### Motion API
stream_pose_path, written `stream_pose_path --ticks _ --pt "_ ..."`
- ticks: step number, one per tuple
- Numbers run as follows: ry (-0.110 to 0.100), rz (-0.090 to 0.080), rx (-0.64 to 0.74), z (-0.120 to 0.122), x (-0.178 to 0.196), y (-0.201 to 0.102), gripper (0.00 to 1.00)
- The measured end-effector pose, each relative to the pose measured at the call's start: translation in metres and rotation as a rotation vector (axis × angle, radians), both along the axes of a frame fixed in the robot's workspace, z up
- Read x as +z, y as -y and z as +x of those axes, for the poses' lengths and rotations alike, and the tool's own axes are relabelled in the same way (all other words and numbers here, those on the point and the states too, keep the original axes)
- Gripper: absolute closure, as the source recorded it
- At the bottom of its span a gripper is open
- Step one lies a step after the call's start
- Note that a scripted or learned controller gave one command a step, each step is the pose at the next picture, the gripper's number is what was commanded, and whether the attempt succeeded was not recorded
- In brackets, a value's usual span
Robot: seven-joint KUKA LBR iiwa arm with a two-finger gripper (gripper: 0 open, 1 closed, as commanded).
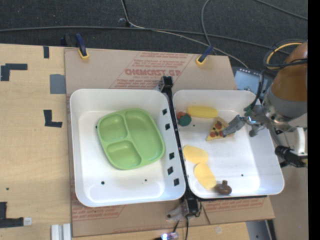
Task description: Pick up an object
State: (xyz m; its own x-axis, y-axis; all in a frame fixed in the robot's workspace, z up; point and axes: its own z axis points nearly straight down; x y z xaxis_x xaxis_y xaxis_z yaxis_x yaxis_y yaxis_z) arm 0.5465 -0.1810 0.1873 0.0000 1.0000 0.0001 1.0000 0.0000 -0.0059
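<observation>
Lying in the right bin [260,181] are a few small toy foods. A pizza slice [216,131] sits near the middle of that bin, toward the back. Just beside it, on its right, is the gripper [234,126], low over the bin floor. One dark finger points at the slice and looks very close to it, maybe touching its edge. I cannot tell if the gripper is spread wide or closed, and nothing is seen held in it.

Behind the slice lies a long yellow corn cob [202,112]. Left of the corn, by the wall between the bins, is a small red and green piece [183,118]. Toward the front of the bin are two yellow lumps, one [195,154] above the other [204,175], close together. A small brown thing [223,187] sits at the front edge, just beside the lower lump.

The arm [287,91] comes in from the right, grey with an orange top part.

The left bin [82,149] holds a green tray [131,139] with three parts. It lies flat in the middle.

Both bins rest on a sheet of brown cardboard [145,69] with red letters on it. Two clamps, one [81,48] at the left and one [203,57] at the right, hold its back edge. Black cables [150,28] run across the dark floor behind.
</observation>
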Motion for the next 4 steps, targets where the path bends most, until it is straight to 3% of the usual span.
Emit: stream_pose_path --ticks 1,2,3,4 --pt "-0.001 0.001 0.001 -0.004 -0.064 -0.003 0.0" --pt "0.006 -0.002 0.002 -0.003 -0.104 -0.003 0.0" --pt "0.01 -0.004 0.001 -0.002 -0.091 -0.003 1.0" --pt "0.008 -0.001 0.0 -0.005 -0.048 -0.001 1.0"
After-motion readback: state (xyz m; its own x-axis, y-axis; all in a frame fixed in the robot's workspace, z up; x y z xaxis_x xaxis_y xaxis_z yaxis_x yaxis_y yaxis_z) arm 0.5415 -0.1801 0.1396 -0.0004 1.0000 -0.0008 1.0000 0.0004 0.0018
